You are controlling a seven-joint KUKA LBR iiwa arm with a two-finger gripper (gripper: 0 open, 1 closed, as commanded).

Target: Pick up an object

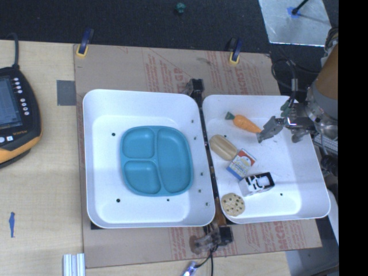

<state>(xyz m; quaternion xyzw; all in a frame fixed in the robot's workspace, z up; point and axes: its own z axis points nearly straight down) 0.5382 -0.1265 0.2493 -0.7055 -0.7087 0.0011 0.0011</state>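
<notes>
Hovering over the right bin (299,203), the pincer (282,128) has its fingers spread and nothing between them. One dark finger reaches left toward the carrot (247,123); the other sits under the wrist, toward the bin's right wall. By my reading, the step in hand is the approach: no object is lifted, and none is yet framed by the fingers.

Nearest is the carrot, just beside the left fingertip and apart from it. Its long axis runs roughly left to right with a slight slant; the green top points away from the pincer, the orange end toward it. It looks the likeliest target. The next move calls for shifting left until the fingers straddle the carrot across its narrow width, dropping, then closing.

Farther left and toward the camera lies a tan bun (223,147), beside the bins' shared wall. Below it sit a small blue box (241,164), a black-and-white carton (258,183), and a cookie (232,203) against the near rim.

Farthest left, the left bin (103,203) holds a blue plate (155,160).
</notes>
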